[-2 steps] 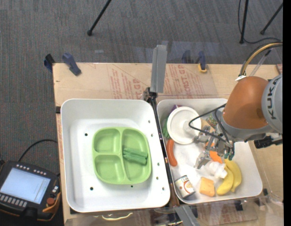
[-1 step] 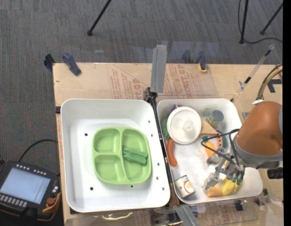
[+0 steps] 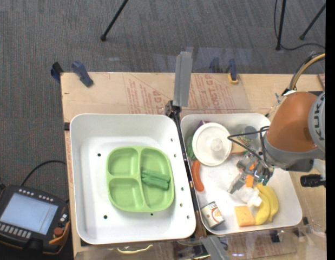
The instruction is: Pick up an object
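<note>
The right bin (image 3: 294, 199) holds a banana (image 3: 268, 202), a yellow block (image 3: 244, 216), a small can (image 3: 213, 214) lying near the front wall, a red-orange sausage shape (image 3: 197, 176) along the left wall and an upturned white bowl (image 3: 211, 143) at the back. My gripper (image 3: 241, 184) hangs low over the bin's middle, just left of the banana's top and above the yellow block. It looks open, with bare bin floor between its fingers. A small white item (image 3: 254, 198) lies right under the wrist, partly hidden.
The left bin (image 3: 86, 145) carries a green divided plate (image 3: 124, 186) with a dark green piece (image 3: 156, 179) on it. A grey upright post (image 3: 183, 83) stands behind the gap between the bins. A teach pendant (image 3: 29, 215) lies on the floor at lower left.
</note>
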{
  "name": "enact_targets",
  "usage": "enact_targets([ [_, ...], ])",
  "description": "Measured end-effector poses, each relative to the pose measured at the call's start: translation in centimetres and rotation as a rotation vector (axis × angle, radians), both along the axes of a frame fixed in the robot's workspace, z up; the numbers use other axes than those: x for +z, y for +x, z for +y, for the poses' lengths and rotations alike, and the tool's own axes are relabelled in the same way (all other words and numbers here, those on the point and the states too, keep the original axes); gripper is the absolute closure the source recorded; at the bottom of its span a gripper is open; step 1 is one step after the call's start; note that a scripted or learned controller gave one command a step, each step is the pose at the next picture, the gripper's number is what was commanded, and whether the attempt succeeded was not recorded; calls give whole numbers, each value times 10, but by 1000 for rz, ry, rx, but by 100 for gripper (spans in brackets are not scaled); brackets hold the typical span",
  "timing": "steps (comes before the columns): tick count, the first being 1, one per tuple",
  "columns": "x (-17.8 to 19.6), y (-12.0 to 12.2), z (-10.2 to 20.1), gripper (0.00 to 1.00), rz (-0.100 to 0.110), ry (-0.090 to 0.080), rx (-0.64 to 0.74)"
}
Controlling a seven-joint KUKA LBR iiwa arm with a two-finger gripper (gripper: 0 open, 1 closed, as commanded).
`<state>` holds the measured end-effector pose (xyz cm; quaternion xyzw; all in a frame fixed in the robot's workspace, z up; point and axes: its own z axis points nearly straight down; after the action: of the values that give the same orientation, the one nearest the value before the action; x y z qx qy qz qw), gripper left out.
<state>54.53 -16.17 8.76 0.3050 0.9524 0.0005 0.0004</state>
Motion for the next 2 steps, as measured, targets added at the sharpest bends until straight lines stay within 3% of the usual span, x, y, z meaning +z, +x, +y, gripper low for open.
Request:
enact_targets([
  [1, 0, -45, 22, 0, 2, 1, -41],
  [2, 0, 8, 19, 0, 0, 0, 72],
])
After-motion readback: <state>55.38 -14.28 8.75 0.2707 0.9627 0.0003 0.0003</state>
